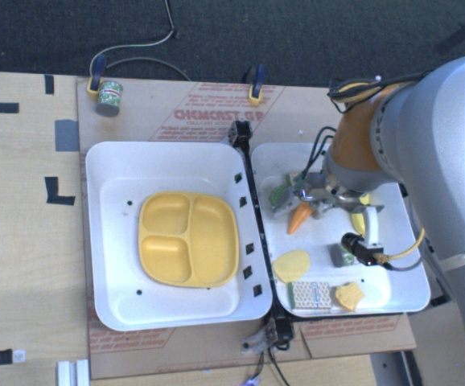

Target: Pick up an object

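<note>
My gripper (306, 199) hangs low over the right bin (409, 296), near its middle left. An orange carrot-shaped toy (298, 216) lies tilted right beneath the gripper's tip, and a green leafy piece (281, 192) lies just to its left. Whether the carrot toy is between the fingers cannot be made out. Nearer the front of the bin lie a flat yellow disc (292, 264), a patterned block (310, 295) and a yellow wedge (348, 297). A yellow banana-like piece (359, 223) shows beside the wrist.
The left bin (104, 215) bears a yellow divided plate (189, 238). A black divider with clips (253, 215) runs between the bins. A small can (109, 97) stands on the bench at the back left. The grey arm (434, 159) covers the right bin's back right.
</note>
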Robot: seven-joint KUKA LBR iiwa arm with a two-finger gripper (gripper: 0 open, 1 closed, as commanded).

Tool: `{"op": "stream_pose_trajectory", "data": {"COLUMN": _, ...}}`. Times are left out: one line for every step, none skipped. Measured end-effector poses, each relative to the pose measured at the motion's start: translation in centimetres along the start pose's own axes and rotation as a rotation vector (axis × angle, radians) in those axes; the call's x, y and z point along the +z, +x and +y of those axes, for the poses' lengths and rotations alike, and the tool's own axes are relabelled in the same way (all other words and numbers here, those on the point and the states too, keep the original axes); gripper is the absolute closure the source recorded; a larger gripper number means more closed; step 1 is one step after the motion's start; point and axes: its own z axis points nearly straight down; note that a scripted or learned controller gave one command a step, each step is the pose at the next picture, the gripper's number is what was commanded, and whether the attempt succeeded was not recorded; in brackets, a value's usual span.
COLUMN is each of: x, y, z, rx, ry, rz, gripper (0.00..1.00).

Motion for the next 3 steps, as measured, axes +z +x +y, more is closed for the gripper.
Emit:
{"op": "stream_pose_trajectory", "data": {"x": -1.0, "y": 0.0, "z": 0.0, "rx": -0.001, "ry": 0.001, "rz": -0.002, "gripper": 1.00}}
{"op": "stream_pose_trajectory", "data": {"x": -0.1, "y": -0.2, "z": -5.1, "rx": 0.001, "ry": 0.000, "rz": 0.000, "gripper": 1.00}}
{"op": "stream_pose_trajectory", "data": {"x": -9.9, "y": 6.2, "z": -9.8, "rx": -0.001, "ry": 0.004, "rz": 0.001, "gripper": 1.00}}
